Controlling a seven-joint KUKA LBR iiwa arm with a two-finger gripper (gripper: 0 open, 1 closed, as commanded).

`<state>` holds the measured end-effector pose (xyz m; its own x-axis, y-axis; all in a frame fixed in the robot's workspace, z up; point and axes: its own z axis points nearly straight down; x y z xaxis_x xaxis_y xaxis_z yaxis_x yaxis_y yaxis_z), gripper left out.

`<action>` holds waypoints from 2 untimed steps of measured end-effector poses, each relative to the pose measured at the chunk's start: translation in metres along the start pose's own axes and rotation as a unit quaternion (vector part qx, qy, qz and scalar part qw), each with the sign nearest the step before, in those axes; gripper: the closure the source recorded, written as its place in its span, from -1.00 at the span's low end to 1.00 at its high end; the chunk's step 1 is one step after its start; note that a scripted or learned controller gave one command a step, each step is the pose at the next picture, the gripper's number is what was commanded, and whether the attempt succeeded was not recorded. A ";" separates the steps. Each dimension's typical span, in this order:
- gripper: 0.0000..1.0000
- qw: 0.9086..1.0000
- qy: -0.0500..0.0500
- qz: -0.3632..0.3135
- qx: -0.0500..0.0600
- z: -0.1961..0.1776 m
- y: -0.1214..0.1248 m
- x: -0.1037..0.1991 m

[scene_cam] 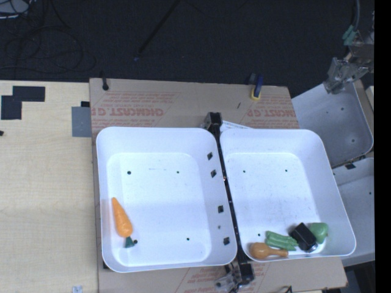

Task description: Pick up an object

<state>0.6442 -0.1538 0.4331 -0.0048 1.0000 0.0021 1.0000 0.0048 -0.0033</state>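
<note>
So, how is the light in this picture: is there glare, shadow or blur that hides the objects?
In the camera view the light is even and soft; the left bin floor looks bright, slightly washed out, yet the carrot stays clear. The cluster in the right bin near corner is small and a little soft, with faint shadows. The dark background at the top is underexposed.

At the upper right edge we are seeing a small portion of the robot: the gripper assembly (346, 73), appearing as pale grey metallic hardware with angular, faceted surfaces. A teal-green fitting (349, 35) is sitting above it, and a thin dark cable (356, 5) is curving upward from it. Finer details are not resolving.
</note>
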 end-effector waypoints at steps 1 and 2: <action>1.00 1.000 0.000 -0.001 0.000 0.003 0.000 0.077; 1.00 1.000 0.000 0.006 0.006 0.224 -0.035 -0.043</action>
<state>0.6091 -0.1963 0.2093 0.0073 1.0000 0.0010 0.9998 -0.0073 -0.0162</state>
